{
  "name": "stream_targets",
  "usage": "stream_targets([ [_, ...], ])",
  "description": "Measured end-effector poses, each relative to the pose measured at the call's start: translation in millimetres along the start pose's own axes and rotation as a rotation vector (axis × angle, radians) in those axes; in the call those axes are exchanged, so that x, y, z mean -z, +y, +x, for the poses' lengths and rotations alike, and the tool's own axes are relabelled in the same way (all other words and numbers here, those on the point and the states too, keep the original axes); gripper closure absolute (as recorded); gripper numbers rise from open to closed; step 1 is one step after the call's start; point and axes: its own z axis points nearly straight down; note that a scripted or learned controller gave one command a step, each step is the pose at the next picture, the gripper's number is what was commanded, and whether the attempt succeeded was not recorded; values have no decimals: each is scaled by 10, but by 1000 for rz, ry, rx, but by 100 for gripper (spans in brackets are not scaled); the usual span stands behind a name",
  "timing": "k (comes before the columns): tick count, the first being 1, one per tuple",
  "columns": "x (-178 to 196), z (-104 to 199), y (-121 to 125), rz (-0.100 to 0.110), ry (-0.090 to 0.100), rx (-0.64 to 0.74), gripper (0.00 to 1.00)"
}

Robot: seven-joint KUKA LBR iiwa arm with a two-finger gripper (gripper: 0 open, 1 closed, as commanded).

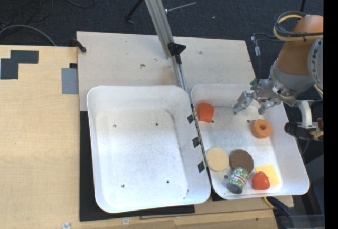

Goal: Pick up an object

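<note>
My gripper (252,105) hangs over the back part of the right bin (296,156), fingers spread open with nothing between them. An orange ring-shaped donut (261,128) lies just in front of it and slightly right. An orange cup-like block (205,112) sits at the bin's left side. Nearer the front lie a tan round cookie (217,159), a dark brown round cookie (242,159), a small green-labelled can (237,180) on its side, a red tomato-like piece (261,181) and a yellow block (269,171).
The left bin (137,149) stands beside the right one, joined by black clips along the shared wall. A slanted aluminium post (158,17) rises behind the bins. The arm's orange-banded body (301,54) fills the right edge.
</note>
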Motion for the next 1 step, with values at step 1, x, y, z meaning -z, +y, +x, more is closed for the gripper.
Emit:
stream_targets([
  [1,-554,-72,49,0,-1,-6,0],
])
